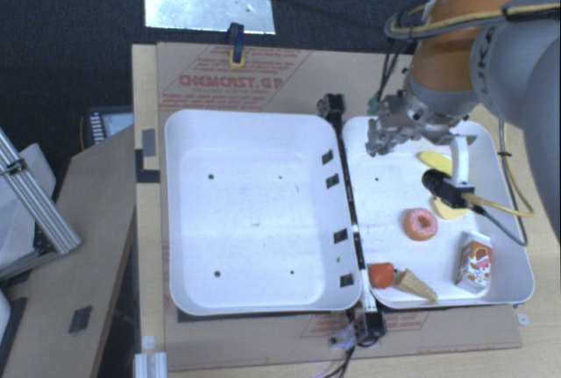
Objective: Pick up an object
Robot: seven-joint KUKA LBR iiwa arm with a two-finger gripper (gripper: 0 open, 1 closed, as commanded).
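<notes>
Arm comes in from the right, orange band up top, wrist over the back of the right bin (524,280). Gripper (383,142) sits low near that bin's back-left corner, just beside the divider btwn the two bins. Fingers point down but too small/blurred to read, so can't tell if released or clenched. Nothing visible btwn them.

Right bin contents, all apart from the gripper:
- yellow banana-like piece (436,160) near the back, right of the gripper, partly behind a white/black part of the arm's tooling
- flat yellow piece (450,210) just below that tooling
- pink-frosted donut (421,224) mid-bin, lying flat
- small carton w/ orange-and-white print (474,266) toward front-right, standing, slightly tilted
- orange-red chunk (380,274) at front-left corner, touching or nearly touching the ice-cream cone (415,284) lying on its side next to it

Left bin (175,218) sits alongside, w/ only small dark dots on the floor. Both bins rest on a cardboard sheet (232,80) w/ red print. Cable runs from the arm across the right bin's right rim.
</notes>
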